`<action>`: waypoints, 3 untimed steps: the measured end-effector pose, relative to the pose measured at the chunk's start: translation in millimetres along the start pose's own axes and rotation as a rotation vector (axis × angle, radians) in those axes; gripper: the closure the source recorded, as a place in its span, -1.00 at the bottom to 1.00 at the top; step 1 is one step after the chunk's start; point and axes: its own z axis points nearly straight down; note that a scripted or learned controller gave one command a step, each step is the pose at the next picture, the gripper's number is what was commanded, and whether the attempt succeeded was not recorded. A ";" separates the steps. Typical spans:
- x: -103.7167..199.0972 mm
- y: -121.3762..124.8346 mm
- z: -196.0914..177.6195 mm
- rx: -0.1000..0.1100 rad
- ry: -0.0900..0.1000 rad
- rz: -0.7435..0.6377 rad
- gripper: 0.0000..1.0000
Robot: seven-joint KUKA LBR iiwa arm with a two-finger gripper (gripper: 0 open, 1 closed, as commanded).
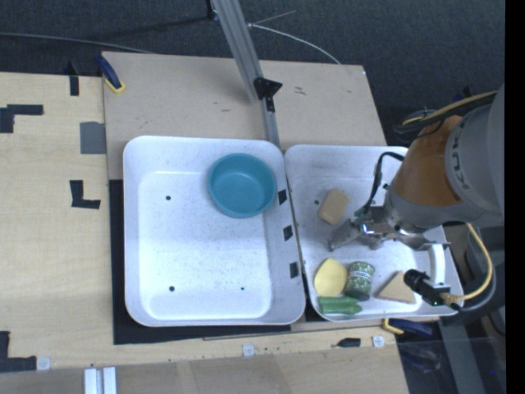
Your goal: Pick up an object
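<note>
The arm (447, 175) hangs low over the right bin (308, 167), and its bulk is the main hazard: a plunge straight down could pin or scatter the cluster below the gripper (344, 236) rather than grasp anything. The gripper sits over bare bin floor with nothing visible between its tips; whether it is spread or closed I cannot tell from this slant. No candidate is held. The tan block (333, 206) lies just up and left of the tips, alone and easiest to reach, though a sideways nudge might push it toward the bin wall. Below the tips, the yellow lemon-like fruit (330, 277), the small green-labelled can (359, 279) and the green piece (340, 305) crowd together, touching or nearly so, so closing on one would likely jostle its neighbours. The pale wedge (398, 288) sits lower right, near the arm's black fitting. Far left, the left bin (139, 220) carries a blue bowl (241, 185), well apart.
</note>
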 end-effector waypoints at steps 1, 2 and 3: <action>0.4 0.5 -12.5 -0.001 0.001 -0.001 1.00; 4.5 3.6 -74.7 -0.007 0.000 -0.001 1.00; -3.6 3.8 -120.7 -0.006 0.000 0.000 1.00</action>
